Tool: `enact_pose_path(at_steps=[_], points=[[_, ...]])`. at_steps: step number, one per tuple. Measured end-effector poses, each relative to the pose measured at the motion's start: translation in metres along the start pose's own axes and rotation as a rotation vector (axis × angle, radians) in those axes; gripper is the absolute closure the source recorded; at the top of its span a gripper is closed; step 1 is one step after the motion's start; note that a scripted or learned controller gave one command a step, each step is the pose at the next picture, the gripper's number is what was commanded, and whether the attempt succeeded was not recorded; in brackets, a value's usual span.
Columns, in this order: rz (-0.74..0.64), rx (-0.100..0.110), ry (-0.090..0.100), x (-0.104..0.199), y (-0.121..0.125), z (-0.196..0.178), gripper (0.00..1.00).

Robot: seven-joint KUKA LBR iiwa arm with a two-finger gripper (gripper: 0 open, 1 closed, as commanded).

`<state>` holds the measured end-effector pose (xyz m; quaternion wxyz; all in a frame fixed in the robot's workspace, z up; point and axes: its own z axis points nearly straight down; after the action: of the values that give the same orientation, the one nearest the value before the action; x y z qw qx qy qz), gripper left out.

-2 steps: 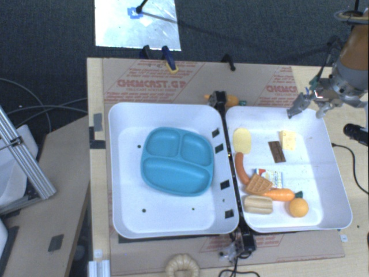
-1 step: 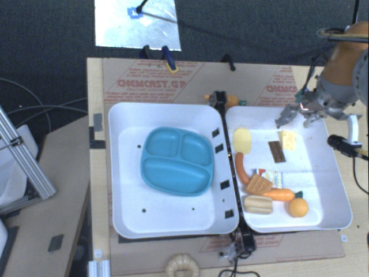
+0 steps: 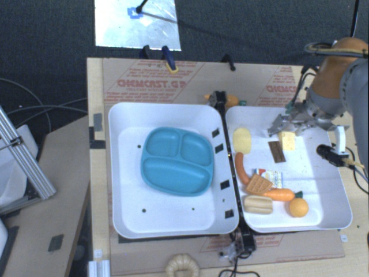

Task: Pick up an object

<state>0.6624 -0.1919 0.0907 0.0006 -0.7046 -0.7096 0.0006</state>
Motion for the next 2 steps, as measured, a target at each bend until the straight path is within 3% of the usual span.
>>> enact_pose_path(at_steps=[1, 2], points=[[-0.002, -0.009, -0.003, -0.001, 0.003, -0.016, 1.0], [0.001, -0.01, -0.002, -0.005, 0.014, -0.073, 1.0]])
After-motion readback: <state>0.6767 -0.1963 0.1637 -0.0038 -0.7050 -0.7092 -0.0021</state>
